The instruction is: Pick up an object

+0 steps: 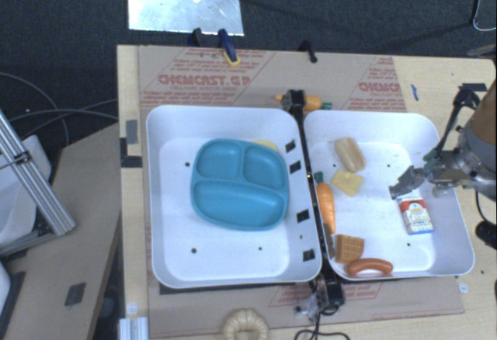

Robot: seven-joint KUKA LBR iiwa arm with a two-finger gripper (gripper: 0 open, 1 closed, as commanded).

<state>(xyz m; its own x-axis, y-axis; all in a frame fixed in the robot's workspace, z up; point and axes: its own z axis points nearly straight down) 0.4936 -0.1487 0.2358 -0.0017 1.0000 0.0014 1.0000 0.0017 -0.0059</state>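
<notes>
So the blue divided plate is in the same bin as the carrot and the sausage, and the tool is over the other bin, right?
Not quite. The camera view shows the blue divided plate alone in the left bin; the carrot and sausage lie in the right bin, and the tool is over that right bin.

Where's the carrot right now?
The carrot lies in the right bin, against its left wall, between the yellow block and the waffle.

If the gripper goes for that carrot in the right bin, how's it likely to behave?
The carrot looks like rigid toy plastic, so probably light and stiff. Its rounded, tapered shape may roll or slip from the fingers. It lies against the right bin's left wall, likely cramping one finger.
</notes>
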